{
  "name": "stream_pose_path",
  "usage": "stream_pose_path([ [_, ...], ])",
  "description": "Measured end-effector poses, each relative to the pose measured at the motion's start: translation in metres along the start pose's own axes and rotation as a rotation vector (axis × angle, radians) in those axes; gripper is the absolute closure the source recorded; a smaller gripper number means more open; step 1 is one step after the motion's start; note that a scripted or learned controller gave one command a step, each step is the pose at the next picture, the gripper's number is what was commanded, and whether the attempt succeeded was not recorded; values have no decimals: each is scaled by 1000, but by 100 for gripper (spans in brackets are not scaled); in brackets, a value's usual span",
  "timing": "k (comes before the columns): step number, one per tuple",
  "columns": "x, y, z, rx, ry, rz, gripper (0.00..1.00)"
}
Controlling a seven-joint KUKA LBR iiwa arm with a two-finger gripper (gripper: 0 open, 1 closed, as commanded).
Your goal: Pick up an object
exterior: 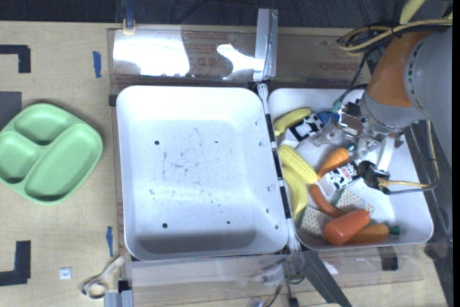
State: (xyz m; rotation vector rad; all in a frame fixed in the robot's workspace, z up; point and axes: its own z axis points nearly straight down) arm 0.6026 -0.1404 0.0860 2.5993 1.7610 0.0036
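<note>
Where toys crowd the right bin (420, 216), arm (402, 83) low above a carrot (332, 160).

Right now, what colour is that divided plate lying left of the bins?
Light green; the divided plate shows plainly in the camera view.

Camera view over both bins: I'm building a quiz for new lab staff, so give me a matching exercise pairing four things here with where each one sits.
Things:
1. green divided plate
2. corn cob
3. claw
4. left bin

Places:
A. against the right bin's left wall
B. between the plate and the right bin
C. on the bench, left of both bins
D. over the toys in the right bin

Pairs: 1-C, 2-A, 3-D, 4-B
</note>
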Motion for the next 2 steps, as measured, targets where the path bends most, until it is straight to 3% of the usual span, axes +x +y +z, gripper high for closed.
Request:
stream_pose_path([
  [1, 1, 1, -11, -3, 0, -2, 100],
  [2, 37, -18, -109, 3, -1, -3, 100],
])
